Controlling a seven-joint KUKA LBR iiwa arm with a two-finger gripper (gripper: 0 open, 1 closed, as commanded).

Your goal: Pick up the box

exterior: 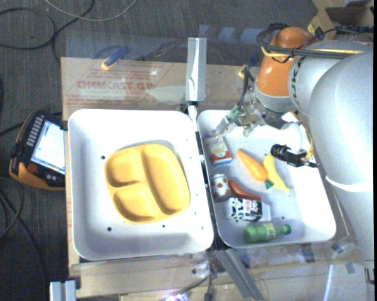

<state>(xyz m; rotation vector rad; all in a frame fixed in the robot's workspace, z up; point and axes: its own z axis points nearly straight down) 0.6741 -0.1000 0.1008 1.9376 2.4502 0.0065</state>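
From where I stand the grab looks not yet begun: the claw (238,119) hangs at the right bin's top edge, grip state unclear, and must drop to the small black-and-white printed carton (246,209), lying flat lower-centre, long axis running left-right.

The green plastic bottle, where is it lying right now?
The green plastic bottle lies on its side near the front edge of the right white bin, just below the black-and-white box.
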